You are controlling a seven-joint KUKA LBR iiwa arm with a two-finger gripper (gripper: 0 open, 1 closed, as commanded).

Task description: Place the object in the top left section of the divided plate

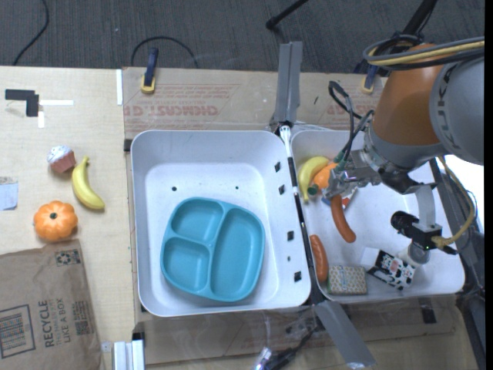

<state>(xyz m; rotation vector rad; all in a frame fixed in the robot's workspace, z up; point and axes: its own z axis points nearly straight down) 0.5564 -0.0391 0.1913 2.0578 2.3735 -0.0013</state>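
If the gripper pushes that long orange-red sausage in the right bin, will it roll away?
Probably. The long orange-red sausage looks round and smooth, so a sideways push could roll it across the flat white right bin. It curves slightly, so it might wobble rather than roll straight.

Grey arm [431, 106] reaching in from the right, wrist bent down; claw [344, 182] lowered

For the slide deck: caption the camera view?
Grey arm's gripper over right white bin; blue divided plastic plate waits in left bin.
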